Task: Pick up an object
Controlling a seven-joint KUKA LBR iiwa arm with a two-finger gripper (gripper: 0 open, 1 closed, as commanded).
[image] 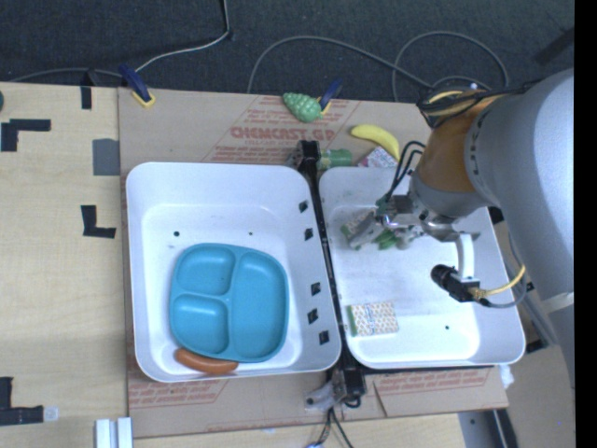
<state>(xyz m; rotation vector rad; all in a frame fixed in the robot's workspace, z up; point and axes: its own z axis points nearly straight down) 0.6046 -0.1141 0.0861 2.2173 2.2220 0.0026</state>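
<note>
Blue divided plate (229, 301), orange sausage (206, 362), yellow banana (376, 139), white bins (149, 194).

Two bins sit side by side on a cardboard sheet (187, 138) — the left bin (149, 185) and the right bin (466, 343) touching along a central divider. In the left bin lies a sectioned plate (229, 301), toward the near side, with a sausage (205, 362) just in front of it, touching its near edge. In the right bin a small packet (373, 319) lies near the front left corner (close beside the divider). The arm (485, 157) reaches in from the right over the right bin, its gripper (368, 231) low in the bin's far half. Behind the bins, on the cardboard, a banana (376, 139) lies behind the right bin — a knobbly toy (302, 105) further back to its left.
</note>
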